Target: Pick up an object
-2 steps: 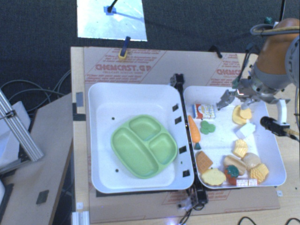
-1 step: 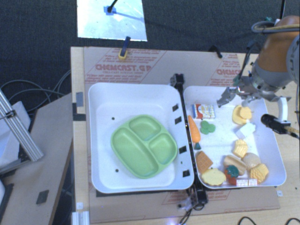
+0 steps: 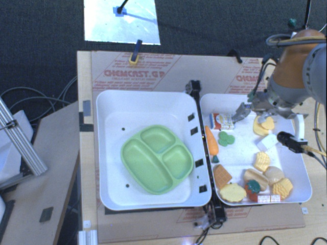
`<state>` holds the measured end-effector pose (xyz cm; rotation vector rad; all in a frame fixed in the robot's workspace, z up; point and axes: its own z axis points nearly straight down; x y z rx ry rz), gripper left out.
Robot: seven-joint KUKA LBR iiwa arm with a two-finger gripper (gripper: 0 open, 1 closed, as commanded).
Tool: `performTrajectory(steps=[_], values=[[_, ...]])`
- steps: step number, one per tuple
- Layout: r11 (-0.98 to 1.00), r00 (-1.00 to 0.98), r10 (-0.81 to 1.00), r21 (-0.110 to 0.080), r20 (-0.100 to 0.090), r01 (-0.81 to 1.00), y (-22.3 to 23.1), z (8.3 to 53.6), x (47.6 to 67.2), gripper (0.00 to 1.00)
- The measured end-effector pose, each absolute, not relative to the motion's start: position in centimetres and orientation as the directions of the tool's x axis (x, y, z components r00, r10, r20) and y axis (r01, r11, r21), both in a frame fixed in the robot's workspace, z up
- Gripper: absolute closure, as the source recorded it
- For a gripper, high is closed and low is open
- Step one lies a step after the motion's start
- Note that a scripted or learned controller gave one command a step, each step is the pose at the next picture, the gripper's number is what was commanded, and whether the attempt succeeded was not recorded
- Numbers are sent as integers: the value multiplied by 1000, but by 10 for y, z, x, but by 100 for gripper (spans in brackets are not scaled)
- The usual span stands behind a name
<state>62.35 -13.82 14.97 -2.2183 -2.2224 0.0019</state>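
Gripper (image 3: 240,113) low in right bin (image 3: 304,180), just beside red-and-white carton (image 3: 220,121), probably for grasping; open or closed, impossible to tell.

white bins (image 3: 153,102): 2; green divided tray (image 3: 156,158): 1; carrot (image 3: 212,142): 1; toy food pieces (image 3: 262,161): roughly a dozen

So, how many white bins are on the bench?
2. The left shallow white bin holds a light green plastic divided tray; the right shallow white bin holds small toy foods, with the hand above its far left part.
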Motion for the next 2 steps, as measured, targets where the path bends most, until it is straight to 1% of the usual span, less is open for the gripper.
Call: performTrajectory(steps=[1,2], values=[[1,-1,1000,-3,1,1000,-136,88,618,0],[1,-1,1000,3,-1,1000,-136,86,619,0]])
